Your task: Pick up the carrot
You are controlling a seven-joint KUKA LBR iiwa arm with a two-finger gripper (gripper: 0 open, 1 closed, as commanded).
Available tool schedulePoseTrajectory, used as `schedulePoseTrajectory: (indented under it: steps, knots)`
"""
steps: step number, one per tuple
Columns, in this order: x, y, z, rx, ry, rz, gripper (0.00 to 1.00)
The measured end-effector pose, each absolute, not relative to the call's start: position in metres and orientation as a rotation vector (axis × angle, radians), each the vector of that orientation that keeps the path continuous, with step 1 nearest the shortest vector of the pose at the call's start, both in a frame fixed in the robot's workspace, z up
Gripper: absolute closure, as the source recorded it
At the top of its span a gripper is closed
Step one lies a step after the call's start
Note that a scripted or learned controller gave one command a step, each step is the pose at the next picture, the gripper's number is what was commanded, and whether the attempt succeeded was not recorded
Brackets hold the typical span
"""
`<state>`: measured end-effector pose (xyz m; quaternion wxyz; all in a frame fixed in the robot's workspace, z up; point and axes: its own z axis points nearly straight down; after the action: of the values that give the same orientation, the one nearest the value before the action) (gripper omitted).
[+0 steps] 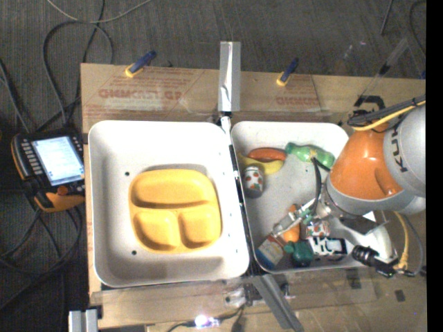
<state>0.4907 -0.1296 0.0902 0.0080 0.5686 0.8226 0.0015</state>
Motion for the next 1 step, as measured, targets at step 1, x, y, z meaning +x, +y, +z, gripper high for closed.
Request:
schedulePoseTrajectory:
  steps: [1]
  knots:
    - [0.4888,-0.1909,0.0902,1.761,2.584,0.009,0.0]
